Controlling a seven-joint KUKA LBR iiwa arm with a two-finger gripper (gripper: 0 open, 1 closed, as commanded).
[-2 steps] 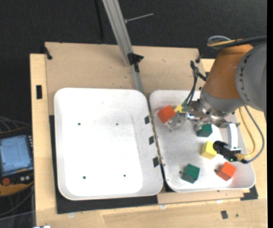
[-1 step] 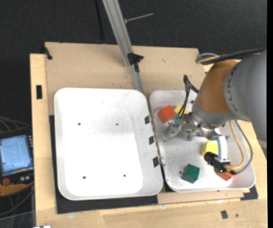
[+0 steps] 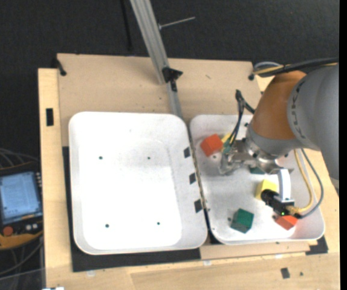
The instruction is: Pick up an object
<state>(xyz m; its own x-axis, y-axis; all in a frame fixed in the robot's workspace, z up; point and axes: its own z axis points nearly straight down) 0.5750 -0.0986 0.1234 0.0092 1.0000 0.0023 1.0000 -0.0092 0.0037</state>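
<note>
Reaches in low over the right bin (image 3: 222, 239), with the end effector (image 3: 229, 162) down near the bin floor, close to the divide between the two bins. Cannot tell whether open or closed: seen from above, with the wrist and orange band crowding over it. Shows nothing clearly gripped.

Just beside the end effector, on the side toward the left bin (image 3: 125, 180) and slightly farther up the view, sits an orange cube (image 3: 211, 145). Looks like the likeliest target, being the nearest piece; cannot tell whether touching or narrowly apart.

Well apart from the end effector, toward the near rim: a green block (image 3: 242, 220), loose on the bin floor. Off to the arm's side of the end effector, under the cables: a yellow piece (image 3: 267, 190) and a red piece (image 3: 286, 222), close together near the bin's corner.

Probably angled this way to come down beside the cube without hitting the bin wall. Judged as mid-attempt, nothing lifted yet. Risks nudging the cube against the wall rather than catching it. All resting on the bench (image 3: 155, 86).
</note>
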